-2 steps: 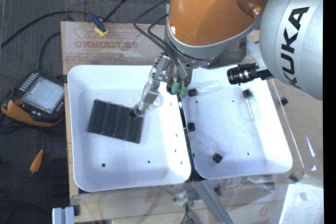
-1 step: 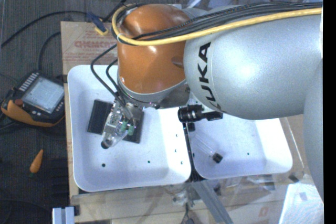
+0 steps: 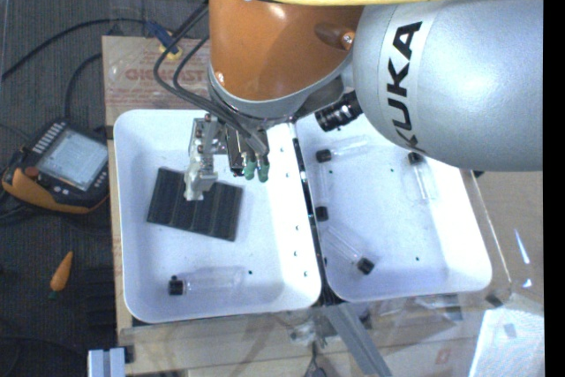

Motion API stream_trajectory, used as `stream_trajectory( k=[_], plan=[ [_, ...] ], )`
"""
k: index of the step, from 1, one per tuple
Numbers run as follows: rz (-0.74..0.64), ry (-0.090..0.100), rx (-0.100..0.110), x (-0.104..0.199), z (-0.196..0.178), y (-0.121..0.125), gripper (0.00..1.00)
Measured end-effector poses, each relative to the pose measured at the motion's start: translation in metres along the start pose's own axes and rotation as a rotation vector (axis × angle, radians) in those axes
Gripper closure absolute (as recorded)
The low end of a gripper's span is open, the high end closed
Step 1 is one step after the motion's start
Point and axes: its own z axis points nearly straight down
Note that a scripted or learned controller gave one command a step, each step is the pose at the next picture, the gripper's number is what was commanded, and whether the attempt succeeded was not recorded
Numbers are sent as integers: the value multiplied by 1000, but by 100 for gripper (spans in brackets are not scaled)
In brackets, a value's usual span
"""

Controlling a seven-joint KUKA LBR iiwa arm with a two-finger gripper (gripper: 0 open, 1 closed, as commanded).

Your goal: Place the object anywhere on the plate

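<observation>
While the end effector (image 3: 201,183) is hovering over the dark ribbed plate (image 3: 194,206) in the left bin (image 3: 141,278), you are approaching release, though I cannot tell what its grip is holding or where the object is lying.

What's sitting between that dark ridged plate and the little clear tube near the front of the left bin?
Nothing: in the camera view, only bare white bin floor lies between the dark ridged plate and the clear tube.
</observation>
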Motion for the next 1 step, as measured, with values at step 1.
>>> stream_trajectory(
  k=[1],
  plan=[
    [-178,-1,0,11,-79,-2,100]
  ],
)
